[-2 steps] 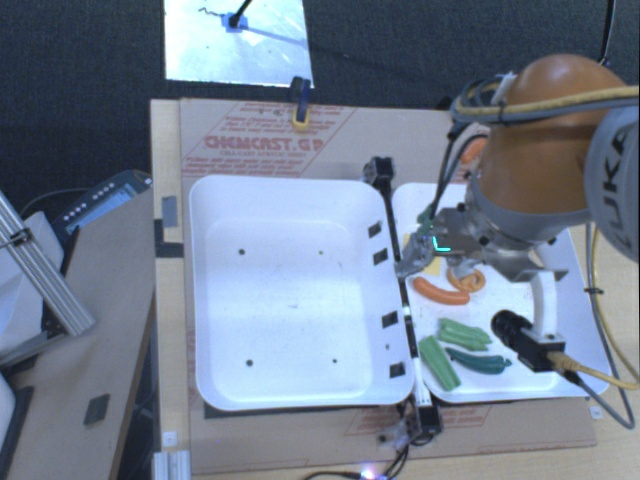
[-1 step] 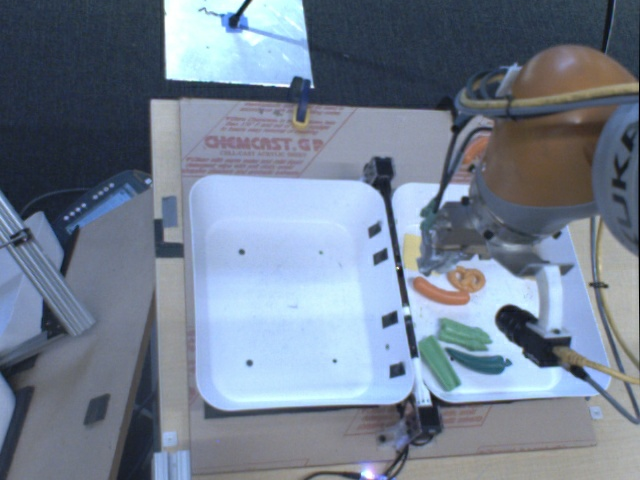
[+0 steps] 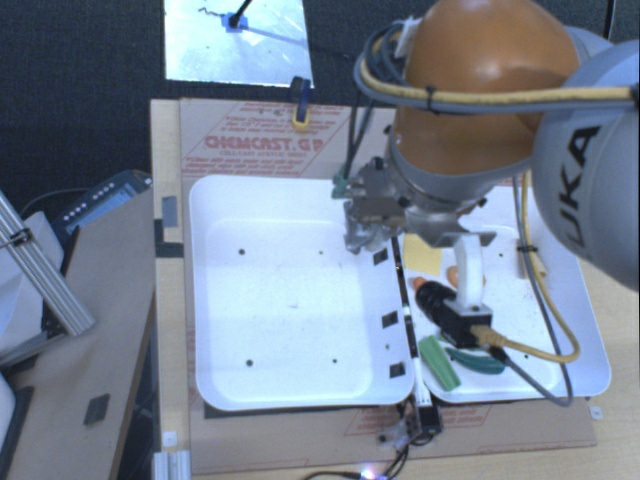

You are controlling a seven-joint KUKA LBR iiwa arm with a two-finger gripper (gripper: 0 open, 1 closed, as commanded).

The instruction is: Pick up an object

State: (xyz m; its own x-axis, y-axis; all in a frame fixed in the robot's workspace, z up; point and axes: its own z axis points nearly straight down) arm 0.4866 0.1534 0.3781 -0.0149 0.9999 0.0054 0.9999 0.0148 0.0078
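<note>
Two smooth white bins (image 3: 290,298), green plastic pieces (image 3: 440,363), tool (image 3: 362,230) grip unclear

Robotics lab or test cell. Evidence: industrial arm (image 3: 520,98) with exposed yellow cabling (image 3: 545,313) over a plywood bench (image 3: 170,298); two white bins (image 3: 290,308) set on a board printed "CHEMCAST" (image 3: 265,140). Aluminium extrusion rail (image 3: 40,268) at left, dark fabric backdrop (image 3: 80,58), reflective sheet (image 3: 235,28) behind the bench.
</note>
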